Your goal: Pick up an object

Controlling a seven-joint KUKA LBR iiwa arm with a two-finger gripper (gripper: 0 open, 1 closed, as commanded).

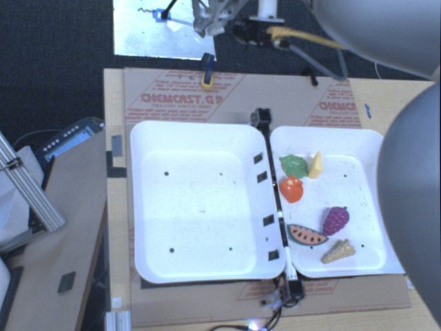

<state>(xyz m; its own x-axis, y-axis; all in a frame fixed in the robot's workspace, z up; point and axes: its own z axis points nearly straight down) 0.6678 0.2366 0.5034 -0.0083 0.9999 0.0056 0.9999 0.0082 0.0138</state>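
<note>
Grey arm [413, 185] looming along the right, hand [215, 21] raised at top

A robotics lab: white bins [200, 133] on a cardboard-covered bench [179, 88].

The arm [386, 19] is smooth, rounded and pale grey, its links bulky and blurred. A white cylindrical section leads to the metallic gripper [210, 16], beside black fittings, a yellowish cable [303, 38] and a thinner dark cable.
</note>
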